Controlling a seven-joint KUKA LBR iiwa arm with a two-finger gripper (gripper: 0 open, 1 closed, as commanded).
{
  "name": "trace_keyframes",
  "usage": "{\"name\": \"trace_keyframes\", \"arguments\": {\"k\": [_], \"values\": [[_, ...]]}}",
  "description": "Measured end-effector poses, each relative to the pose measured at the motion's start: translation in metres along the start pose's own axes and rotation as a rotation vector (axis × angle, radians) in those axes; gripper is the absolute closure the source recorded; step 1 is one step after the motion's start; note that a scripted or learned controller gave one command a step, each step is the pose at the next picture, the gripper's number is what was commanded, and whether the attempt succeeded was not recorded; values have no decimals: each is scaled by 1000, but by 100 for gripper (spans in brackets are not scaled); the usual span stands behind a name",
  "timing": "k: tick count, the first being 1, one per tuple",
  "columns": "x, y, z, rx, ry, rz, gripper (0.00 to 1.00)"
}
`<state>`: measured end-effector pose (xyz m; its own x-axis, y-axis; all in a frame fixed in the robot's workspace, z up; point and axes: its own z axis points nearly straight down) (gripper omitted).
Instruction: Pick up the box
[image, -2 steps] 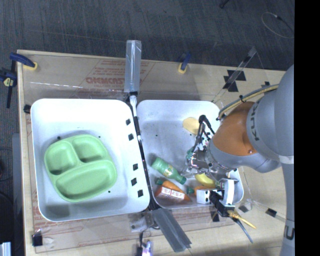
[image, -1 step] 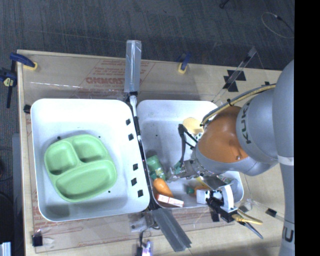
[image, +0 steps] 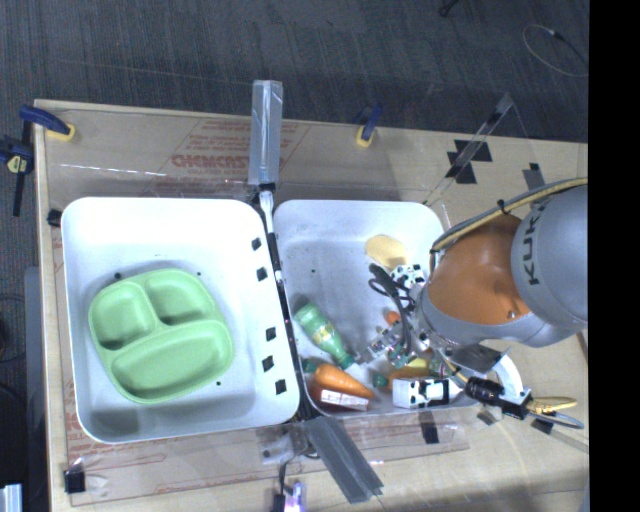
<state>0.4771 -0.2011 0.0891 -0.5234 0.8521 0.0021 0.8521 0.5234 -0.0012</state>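
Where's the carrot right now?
The carrot lies in the right bin, near its front edge, just below the green bottle and close to the divider between the bins.

Divided plate (image: 160, 333) in left bin (image: 75, 225); bottle (image: 322, 332) in right bin (image: 330, 215).

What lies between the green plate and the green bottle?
In the camera view, the bins' adjoining white walls with black clips lie between the green plate in the left bin and the green bottle in the right bin.

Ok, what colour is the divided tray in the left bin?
Light green; the tray shows plainly in the camera view.
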Motion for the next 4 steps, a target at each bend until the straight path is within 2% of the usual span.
{"name": "trace_keyframes", "arguments": {"k": [1, 2, 3, 4], "values": [[50, 31, 0, 0, 1, -483, 100], [5, 4, -1, -1, -4, -857, 100], [-12, 3, -1, -1, -2, -1167, 100], [-12, 4, -8, -3, -1, -1170, 100]]}}
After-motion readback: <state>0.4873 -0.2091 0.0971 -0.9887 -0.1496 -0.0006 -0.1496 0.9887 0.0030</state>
